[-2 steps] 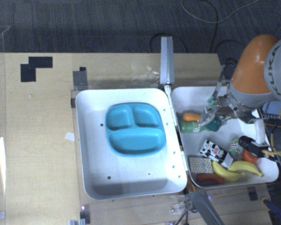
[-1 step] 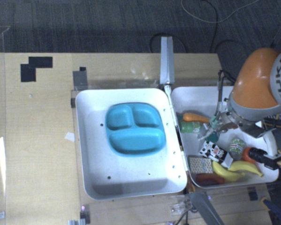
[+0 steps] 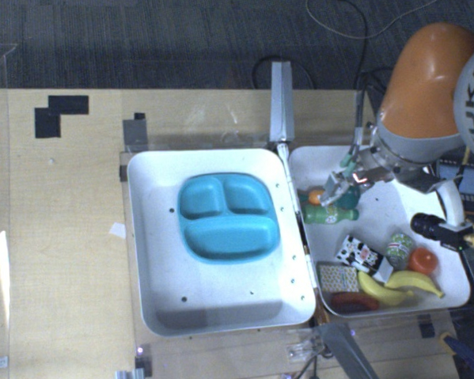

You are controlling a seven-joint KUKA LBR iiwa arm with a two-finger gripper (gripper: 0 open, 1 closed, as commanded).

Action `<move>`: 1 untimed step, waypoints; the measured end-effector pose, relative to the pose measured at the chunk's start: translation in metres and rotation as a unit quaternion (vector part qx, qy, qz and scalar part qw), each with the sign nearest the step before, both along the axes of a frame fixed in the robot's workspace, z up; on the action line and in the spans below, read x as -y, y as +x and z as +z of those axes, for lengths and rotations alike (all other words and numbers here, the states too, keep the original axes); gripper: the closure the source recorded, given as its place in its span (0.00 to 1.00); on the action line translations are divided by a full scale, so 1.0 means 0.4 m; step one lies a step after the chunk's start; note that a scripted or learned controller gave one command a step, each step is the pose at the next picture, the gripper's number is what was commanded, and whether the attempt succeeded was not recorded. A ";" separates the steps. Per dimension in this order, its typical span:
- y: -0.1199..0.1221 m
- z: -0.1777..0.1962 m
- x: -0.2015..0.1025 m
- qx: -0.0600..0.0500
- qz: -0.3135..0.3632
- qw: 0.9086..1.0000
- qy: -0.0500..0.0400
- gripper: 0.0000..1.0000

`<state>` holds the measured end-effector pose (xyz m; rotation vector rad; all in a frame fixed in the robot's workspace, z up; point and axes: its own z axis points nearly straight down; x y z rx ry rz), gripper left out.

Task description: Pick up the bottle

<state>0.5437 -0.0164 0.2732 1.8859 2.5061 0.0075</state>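
- The bench (image 3: 65,233) is seen as a pale wooden surface, and both bins are borne on it.
- The arm (image 3: 430,87) is seen reaching in over the right bin's far right corner, its orange band turned towards the camera.
- The left bin (image 3: 159,292) is set just beside the right bin (image 3: 381,209), their near walls almost touching.
- A blue tray (image 3: 226,217) with three compartments is laid in the left bin, well apart from the right bin's contents.
- The bottle (image 3: 329,214), green and lying on its side, is found in the right bin against its left wall, in the far half.
- A banana (image 3: 400,285) is laid along the right bin's near wall, towards the right.
- A black-and-white patterned card (image 3: 359,253) is placed near the right bin's middle, just beyond the banana.
- A dark red item (image 3: 354,301) is lying at the right bin's near edge, touching the banana's left end; what it is cannot be told.
- A small tin (image 3: 399,249) is stood just beyond the banana, and a red ball (image 3: 423,260) is set beside it towards the right wall.
- The gripper (image 3: 340,186) is held just above the bottle, in the right bin's far half; its fingers (image 3: 332,192) are seen slightly spread, and nothing is pinched between them.
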 end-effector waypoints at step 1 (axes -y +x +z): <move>0.013 -0.221 -0.167 -0.002 0.016 1.000 0.000 1.00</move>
